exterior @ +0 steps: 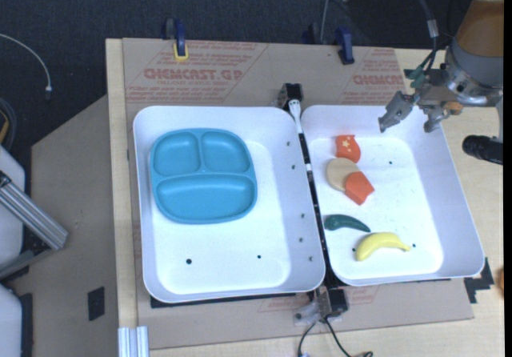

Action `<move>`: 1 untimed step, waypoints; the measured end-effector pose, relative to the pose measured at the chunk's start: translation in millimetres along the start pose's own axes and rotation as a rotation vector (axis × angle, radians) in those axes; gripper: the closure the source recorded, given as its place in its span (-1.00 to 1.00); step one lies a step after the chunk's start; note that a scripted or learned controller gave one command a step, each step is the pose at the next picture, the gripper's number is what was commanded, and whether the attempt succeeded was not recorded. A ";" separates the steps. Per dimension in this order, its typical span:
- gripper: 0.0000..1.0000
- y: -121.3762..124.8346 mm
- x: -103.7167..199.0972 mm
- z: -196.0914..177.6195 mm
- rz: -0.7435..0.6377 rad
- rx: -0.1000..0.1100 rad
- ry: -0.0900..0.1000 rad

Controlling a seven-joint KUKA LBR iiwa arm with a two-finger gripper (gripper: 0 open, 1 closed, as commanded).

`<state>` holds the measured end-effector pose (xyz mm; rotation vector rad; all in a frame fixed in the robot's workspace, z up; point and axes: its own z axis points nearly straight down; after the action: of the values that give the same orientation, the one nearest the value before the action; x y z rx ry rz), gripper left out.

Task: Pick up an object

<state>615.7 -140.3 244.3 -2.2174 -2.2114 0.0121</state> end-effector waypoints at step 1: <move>-1.00 2.3 0.3 -7.5 -0.003 -0.013 -0.002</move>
<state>618.1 -140.0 251.8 -2.2220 -2.2222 0.0000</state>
